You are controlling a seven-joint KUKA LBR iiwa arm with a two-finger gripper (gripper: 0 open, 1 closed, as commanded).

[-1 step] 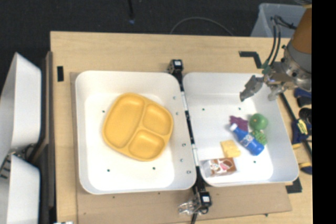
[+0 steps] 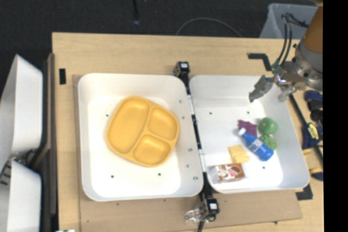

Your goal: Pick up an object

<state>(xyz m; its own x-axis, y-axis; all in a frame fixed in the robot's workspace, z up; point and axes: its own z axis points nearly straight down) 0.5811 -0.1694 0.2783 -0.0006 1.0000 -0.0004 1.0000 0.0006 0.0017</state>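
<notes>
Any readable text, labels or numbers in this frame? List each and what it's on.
None can be read.
Small packet at the right bin's front edge: printed red and white face, too blurred to read.
Blue bottle: any label is too small to tell.
Yellow tray in the left bin: plain, no marking.

- No text, brand, number or sign can be read anywhere in the camera view.
- The small flat packet with a red and white printed face (image 2: pixel 228 172), lying in the right-hand shallow white bin (image 2: pixel 217 89), carries printing, but it is too small and blurred to make out any letters.
- The blue plastic bottle (image 2: pixel 258 148) in the same bin has a pale patch that may be a label; nothing on it is legible.
- The yellow plastic divided plate (image 2: pixel 142 131) in the left bin bears no visible marking.
</notes>
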